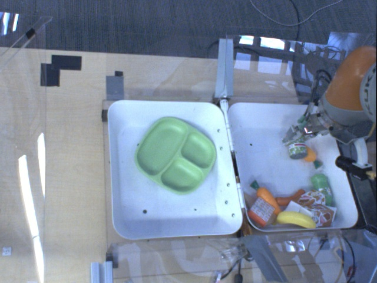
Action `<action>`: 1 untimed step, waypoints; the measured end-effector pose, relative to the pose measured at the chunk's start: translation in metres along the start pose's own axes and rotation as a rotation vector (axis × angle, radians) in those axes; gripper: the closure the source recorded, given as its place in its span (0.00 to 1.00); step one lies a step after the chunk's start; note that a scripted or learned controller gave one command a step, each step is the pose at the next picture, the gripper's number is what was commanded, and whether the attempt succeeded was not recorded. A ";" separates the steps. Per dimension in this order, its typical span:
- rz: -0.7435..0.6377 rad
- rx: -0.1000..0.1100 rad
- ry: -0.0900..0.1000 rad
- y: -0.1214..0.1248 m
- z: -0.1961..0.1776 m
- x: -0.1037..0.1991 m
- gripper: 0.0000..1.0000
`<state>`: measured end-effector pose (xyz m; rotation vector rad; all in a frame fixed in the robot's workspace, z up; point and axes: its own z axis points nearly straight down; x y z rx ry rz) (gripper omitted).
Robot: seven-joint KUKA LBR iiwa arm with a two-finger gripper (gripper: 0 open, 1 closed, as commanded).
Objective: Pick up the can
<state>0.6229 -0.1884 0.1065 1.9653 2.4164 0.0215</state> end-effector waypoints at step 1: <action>0.127 0.020 0.008 0.057 -0.068 0.026 1.00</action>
